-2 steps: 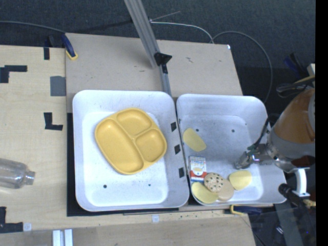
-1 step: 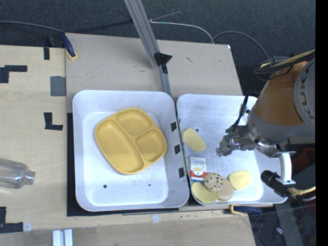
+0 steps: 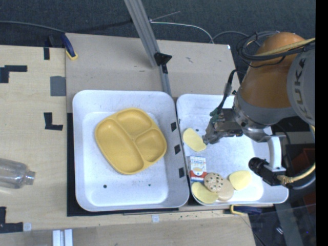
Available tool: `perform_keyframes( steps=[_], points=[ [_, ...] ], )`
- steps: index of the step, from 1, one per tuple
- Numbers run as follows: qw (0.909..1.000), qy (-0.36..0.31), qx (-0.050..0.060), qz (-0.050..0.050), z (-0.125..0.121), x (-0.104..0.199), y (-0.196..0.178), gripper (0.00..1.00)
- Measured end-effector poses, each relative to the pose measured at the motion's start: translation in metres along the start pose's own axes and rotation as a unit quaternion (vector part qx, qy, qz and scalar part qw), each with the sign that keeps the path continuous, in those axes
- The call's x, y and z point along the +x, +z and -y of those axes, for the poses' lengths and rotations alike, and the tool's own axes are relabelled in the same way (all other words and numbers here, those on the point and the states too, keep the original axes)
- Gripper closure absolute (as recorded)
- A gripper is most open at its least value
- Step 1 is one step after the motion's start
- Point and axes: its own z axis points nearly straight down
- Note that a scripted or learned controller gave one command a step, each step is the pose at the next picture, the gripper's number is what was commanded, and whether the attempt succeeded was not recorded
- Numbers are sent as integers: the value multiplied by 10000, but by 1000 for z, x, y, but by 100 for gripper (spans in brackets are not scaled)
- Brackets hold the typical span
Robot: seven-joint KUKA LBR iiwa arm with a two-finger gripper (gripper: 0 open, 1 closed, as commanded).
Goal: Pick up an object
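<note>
Tool (image 3: 209, 137) low in right bin, touching yellow disc (image 3: 193, 140).

Light wood desk (image 3: 31, 137) w/ black tape marks; dark grey carpet floor (image 3: 77, 6) behind, thin cables across it. Metal rail (image 3: 141, 22) slants in from top. Clear plastic bottle (image 3: 14, 175) at left edge.

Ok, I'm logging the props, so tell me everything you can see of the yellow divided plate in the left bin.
The yellow divided plate looks like matte moulded plastic, a rounded squarish shape with a raised rim. Ridges split it into three compartments: a large one on the left, a smaller one at the top, another at the right. All three look bare. It lies flat, right side up, turned at a slant, on the floor of the left bin, towards its upper half. Nothing else touches it; the gripper is over the right bin.
</note>
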Motion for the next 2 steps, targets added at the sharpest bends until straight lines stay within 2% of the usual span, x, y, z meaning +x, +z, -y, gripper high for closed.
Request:
perform_keyframes(
  steps=[1, 2],
  points=[
    [10000, 58, 61, 25, -60, -30, 100, 100],
    [10000, 5, 9, 10, -102, 58, 54, 100]
  ],
)
